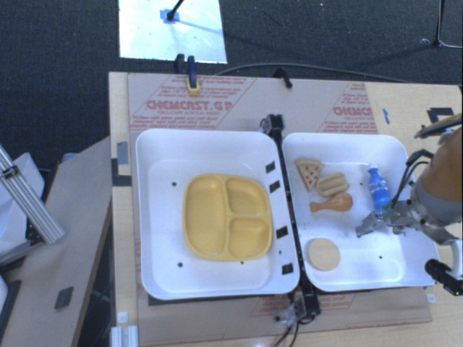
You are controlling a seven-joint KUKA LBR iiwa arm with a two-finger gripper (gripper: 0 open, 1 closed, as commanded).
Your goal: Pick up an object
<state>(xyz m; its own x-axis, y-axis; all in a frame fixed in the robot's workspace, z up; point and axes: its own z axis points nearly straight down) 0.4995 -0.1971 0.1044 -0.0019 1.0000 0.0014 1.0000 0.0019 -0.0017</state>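
Pincer (pixel 375 221) low in right bin (pixel 391 270), just below blue bottle (pixel 376 186). Finger state: cannot tell. Drumstick (pixel 332 204) nearby.

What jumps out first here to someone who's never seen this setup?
The yellow plastic divided tray sits alone in the left white bin. The right white bin holds small toy foods: a pizza slice, hot dog bun, drumstick, round tan cookie and a blue plastic bottle. The grey pincer hangs low just below the bottle.
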